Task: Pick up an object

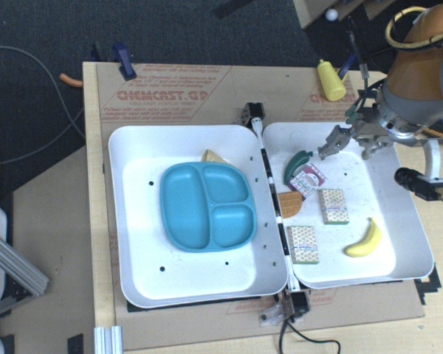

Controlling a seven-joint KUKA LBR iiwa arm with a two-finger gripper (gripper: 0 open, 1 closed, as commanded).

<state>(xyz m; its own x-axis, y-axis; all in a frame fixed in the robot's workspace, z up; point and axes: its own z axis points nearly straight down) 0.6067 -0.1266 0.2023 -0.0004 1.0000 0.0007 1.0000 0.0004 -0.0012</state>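
Currently my tool (352, 140) hovers open, empty, over the right bin (410, 231); I should descend squarely astride the green object (297, 162), avoiding neighbouring packets.

Yellow banana (363, 240) lying flat at lower right; two patterned packets (334, 205) (303, 243), brown cookie (289, 203) toward centre.

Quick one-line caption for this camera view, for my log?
Gripper hovers over right bin with banana; blue plate fills left bin.
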